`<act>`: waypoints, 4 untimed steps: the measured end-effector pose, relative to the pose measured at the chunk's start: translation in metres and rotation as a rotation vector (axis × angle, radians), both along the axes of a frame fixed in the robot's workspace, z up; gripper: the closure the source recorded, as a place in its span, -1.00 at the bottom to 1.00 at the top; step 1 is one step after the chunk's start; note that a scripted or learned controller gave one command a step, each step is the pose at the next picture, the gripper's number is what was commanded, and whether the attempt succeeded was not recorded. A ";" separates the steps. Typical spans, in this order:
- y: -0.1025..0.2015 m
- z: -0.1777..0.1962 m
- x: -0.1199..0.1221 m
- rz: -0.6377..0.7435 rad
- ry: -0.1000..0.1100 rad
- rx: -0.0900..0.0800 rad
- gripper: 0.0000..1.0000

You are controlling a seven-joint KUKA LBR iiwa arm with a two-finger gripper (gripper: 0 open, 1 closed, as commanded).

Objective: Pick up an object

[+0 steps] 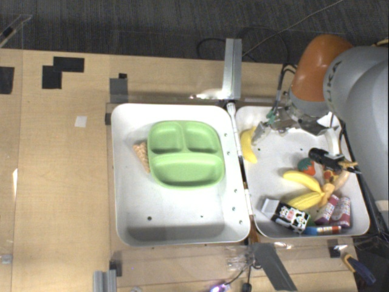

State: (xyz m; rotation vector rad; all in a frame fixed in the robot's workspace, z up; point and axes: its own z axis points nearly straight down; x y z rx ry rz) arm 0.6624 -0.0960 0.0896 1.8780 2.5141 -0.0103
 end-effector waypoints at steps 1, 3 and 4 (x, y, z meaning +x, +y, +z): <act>0.003 0.000 -0.012 -0.017 -0.014 0.005 -1.00; -0.001 0.001 -0.027 0.081 -0.014 0.007 -1.00; 0.003 0.000 0.006 0.133 0.003 0.004 -1.00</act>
